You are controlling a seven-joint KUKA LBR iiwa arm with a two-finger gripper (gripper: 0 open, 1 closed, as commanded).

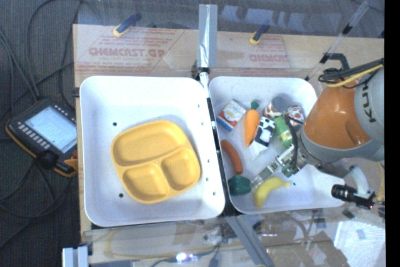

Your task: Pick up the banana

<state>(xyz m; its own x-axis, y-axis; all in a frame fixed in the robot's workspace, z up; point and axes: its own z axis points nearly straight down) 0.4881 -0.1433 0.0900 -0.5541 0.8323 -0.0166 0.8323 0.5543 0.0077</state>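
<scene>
A handheld screen with an orange edge lies on the floor at the far left, cables trailing around it. Next comes the left bin, which holds a yellow divided plate sitting a little right of its middle. A strip of silver tape runs up from the seam where the two bins meet.

The right bin is crowded. Near its left wall lie a small box at the top, a sausage slanting below it, and a dark green piece near the front. A carrot stands just right of the box, with a black-and-white toy beside it and more small items (too jumbled to name) behind.

The banana lies on the bin floor near the front, just right of the green piece. The gripper hangs close above its right end; whether the fingers are spread or closed cannot be told, and the banana rests flat, not lifted. The arm with its orange band fills the right side.
</scene>
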